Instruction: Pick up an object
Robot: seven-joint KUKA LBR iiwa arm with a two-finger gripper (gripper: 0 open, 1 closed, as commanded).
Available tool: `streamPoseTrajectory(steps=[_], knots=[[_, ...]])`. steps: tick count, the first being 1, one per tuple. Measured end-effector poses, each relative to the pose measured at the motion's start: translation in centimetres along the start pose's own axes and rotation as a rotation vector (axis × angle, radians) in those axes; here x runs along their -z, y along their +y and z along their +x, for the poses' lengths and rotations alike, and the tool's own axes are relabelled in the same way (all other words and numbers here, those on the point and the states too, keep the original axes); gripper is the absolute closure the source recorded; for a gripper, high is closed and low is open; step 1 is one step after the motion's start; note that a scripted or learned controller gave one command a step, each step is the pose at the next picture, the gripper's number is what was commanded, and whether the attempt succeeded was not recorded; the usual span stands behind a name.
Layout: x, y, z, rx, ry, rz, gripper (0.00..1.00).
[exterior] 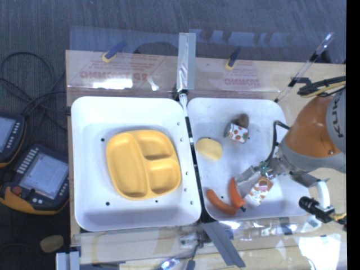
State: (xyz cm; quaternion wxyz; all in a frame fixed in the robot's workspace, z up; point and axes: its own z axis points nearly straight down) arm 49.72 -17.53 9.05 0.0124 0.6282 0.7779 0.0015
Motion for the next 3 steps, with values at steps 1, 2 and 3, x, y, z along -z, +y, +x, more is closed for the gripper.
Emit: streamPoseTrajectory(steps=[1, 2, 3], knots=[[0.7, 0.2, 0.1, 0.001, 0.006, 0.001, 1.0], [9.4, 2.9, 2.4, -0.236, 0.015, 0.027, 1.0], [9.4, 2.9, 2.4, -0.237, 0.015, 0.027, 0.0]])
